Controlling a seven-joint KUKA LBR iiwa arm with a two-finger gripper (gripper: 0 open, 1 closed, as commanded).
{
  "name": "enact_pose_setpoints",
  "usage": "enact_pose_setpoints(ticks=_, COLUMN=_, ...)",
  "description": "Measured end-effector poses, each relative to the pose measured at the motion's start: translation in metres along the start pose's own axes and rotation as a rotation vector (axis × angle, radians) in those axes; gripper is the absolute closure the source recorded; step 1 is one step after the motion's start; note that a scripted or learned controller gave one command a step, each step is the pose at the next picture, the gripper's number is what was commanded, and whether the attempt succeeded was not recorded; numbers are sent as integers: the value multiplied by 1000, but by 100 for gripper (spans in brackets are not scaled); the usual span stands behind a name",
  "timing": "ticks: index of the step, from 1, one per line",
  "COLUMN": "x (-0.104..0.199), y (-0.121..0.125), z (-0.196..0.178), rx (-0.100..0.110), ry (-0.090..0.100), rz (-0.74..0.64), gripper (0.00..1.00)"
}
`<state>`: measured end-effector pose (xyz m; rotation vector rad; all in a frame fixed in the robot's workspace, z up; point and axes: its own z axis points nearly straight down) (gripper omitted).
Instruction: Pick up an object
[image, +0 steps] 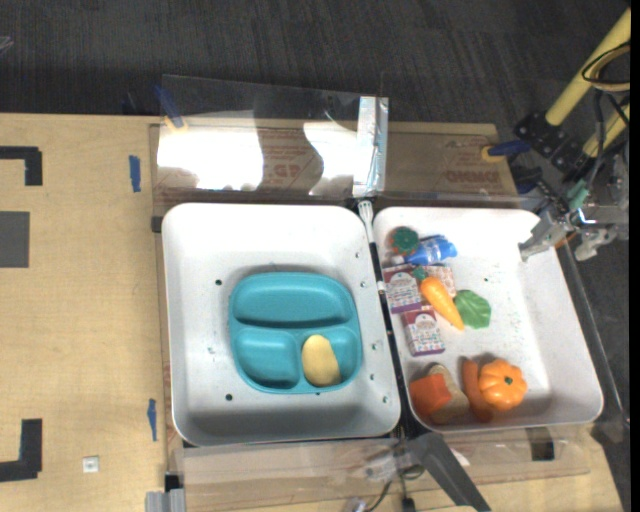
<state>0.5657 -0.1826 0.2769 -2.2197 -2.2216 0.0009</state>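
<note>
The gripper (540, 240) hangs at the far right edge of the right bin (520, 300), near its far right corner, well apart from the toys; how far its fingers are spread cannot be told at this angle, and nothing shows between them. Along that bin's left wall lie a blue packet (432, 249), a carrot (441, 302) and a small box (423, 333), with a green piece (473, 308) touching the carrot. A small pumpkin (500, 385) sits by the near edge. In the left bin (190, 300), a teal divided tray (290, 325) holds what looks like a yellow potato (320, 360) in its near right compartment.
</note>
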Motion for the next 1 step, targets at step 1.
enact_pose_setpoints(ticks=1, x=32, y=41, z=113, rx=8, ry=2, rz=-47, gripper=0)
